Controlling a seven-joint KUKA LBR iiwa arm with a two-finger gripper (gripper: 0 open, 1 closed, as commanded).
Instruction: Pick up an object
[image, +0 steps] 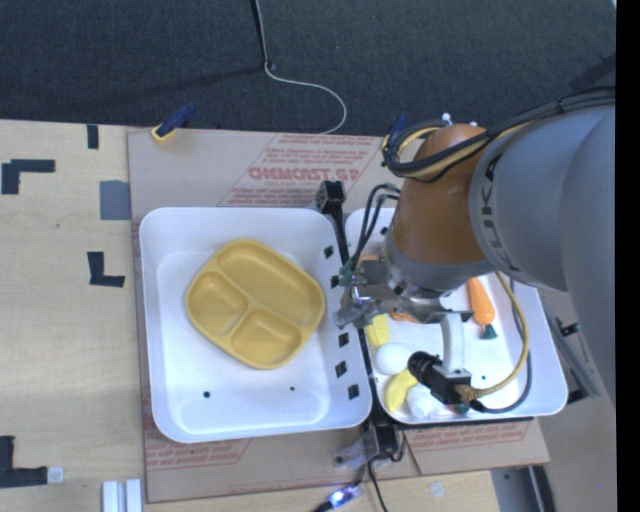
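A yellow divided plate (255, 301) lies in the left white bin (170, 400). In the right bin (545, 395) I see an orange carrot-like piece (481, 301), a small yellow piece (378, 331), a white egg-shaped object (391, 357) and a yellow and white object (405, 396) near the front. The arm's orange wrist (435, 215) hangs over the right bin's left part and hides the gripper below it. Nothing shows between its fingers from this angle.
A brown cardboard sheet (300, 165) lies under both bins. A blue and yellow clip (172, 121) sits at its back left corner. A thin cable (300, 80) runs across the dark floor behind. Black clips (330, 195) line the divider between the bins.
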